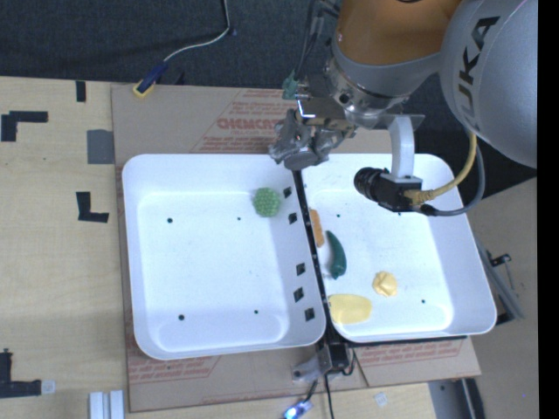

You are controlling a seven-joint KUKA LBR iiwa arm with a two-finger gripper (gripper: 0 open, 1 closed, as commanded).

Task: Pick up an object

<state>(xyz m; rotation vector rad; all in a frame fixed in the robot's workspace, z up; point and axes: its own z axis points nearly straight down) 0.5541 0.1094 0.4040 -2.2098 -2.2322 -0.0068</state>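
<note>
A small green knobbly object (267,202) lies in the left bin (210,321) near its far right corner. In the right bin (437,260) lie a dark teal curved object (335,256), an orange piece (317,228) by the dividing wall, a small yellow lump (384,283) and a flat pale yellow object (349,307). My gripper (299,147) hangs over the far end of the wall between the bins, just above and to the right of the green object. Nothing shows between it and the bins.
The two bins rest on a cardboard sheet (175,120) on the bench. The arm's grey and orange body (393,33) covers the far right. A black cylinder with a cable (384,188) juts over the right bin's far side.
</note>
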